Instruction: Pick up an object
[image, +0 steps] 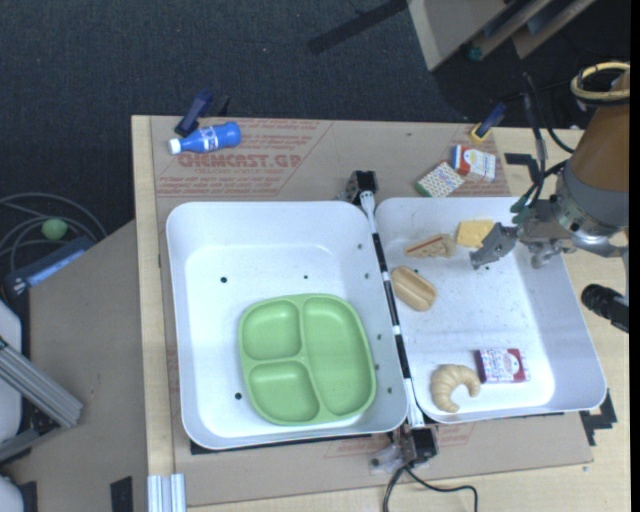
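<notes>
croissant (455, 385) in right bin (560, 330)

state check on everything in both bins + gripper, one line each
gripper: open, over right bin's top edge, holding nothing
green plate: flat in left bin, its compartments bare
cheese wedge: lying just left of the gripper
sandwich slice: lying flat
bread roll: lying near the divider
croissant: lying at front
red packet: lying flat beside croissant
</notes>
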